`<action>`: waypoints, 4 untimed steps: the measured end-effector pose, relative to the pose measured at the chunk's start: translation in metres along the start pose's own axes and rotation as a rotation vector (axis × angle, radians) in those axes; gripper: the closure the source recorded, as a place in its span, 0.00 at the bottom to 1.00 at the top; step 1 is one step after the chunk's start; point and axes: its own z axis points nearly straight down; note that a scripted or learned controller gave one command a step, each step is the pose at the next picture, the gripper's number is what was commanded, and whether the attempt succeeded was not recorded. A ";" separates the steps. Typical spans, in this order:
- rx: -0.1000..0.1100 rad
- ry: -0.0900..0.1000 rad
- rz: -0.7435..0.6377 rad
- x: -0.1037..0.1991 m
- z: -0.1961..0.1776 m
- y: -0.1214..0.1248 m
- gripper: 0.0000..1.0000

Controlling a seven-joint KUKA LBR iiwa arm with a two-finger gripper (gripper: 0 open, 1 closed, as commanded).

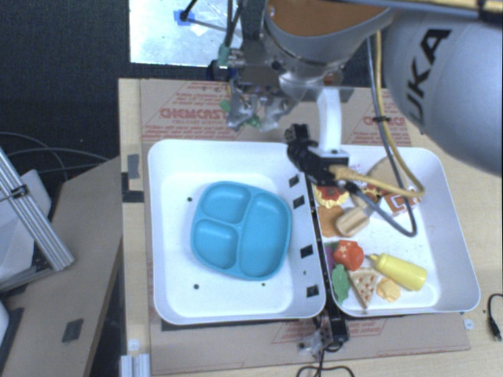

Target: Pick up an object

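My gripper (250, 115) hangs over the far edge of the left bin (169, 210), above the cardboard behind it. A blue divided plate (240, 230) lies in the middle of that bin, well in front of the gripper. The right bin (452, 234) holds toy food: a hot dog bun (352, 222), a red tomato (348, 254), a yellow mustard bottle (401, 271), a pizza slice (363, 287), a green piece (339, 281) and a burger (332, 197). Nothing shows in the gripper.
The arm's grey and orange body covers the upper right and part of the right bin's far end. A yellow cable (393, 159) loops down over the toy food. Cardboard (189, 108) lies under both bins.
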 end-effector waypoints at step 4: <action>0.013 -0.007 0.007 -0.039 0.008 -0.019 1.00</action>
